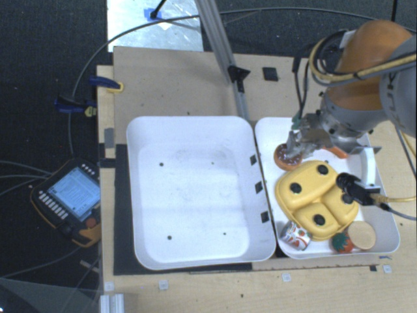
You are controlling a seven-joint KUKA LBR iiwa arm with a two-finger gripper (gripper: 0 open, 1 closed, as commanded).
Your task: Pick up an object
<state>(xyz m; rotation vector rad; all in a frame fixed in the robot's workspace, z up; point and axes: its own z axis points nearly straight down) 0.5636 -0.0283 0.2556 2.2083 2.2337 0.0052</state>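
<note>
My gripper (294, 150) hangs low over the back left part of the right bin (391, 243). It is right above a small round brown and pink object (284, 158), touching it or nearly so. In front of that lies a big yellow moulded piece (311, 197) with black dots. A small red and white cup (294, 235) lies at the bin's front left. A green and red ball (341, 242) and a tan disc (362, 235) sit at the front right. An orange piece (337, 152) peeks out behind the wrist.
The left bin (189, 188) stands beside the right one, their rims touching. A grey pole (218, 38) slants over the bench at the back. A teach pendant (68, 197) lies on the floor to the left.
</note>
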